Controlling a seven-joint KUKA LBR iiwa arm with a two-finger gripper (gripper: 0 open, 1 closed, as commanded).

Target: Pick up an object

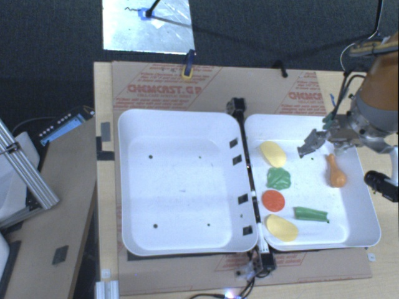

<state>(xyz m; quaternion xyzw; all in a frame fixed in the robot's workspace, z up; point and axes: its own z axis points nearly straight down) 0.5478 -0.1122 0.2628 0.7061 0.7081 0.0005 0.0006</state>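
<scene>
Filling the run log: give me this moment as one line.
gripper: above right bin, nothing held | nearest: yellow piece, orange piece | left bin untouched | pick: not yet done

Fixed overhead cam, slanted down, both bins (187, 120) in frame

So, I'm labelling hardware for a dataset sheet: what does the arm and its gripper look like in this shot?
The arm is grey with a broad orange band above the wrist. Thin dark cables loop along its upper side. The gripper is a small metal-grey assembly with dark, narrow fingers, mounted on a blocky grey wrist. No lettering is readable on it.
</scene>
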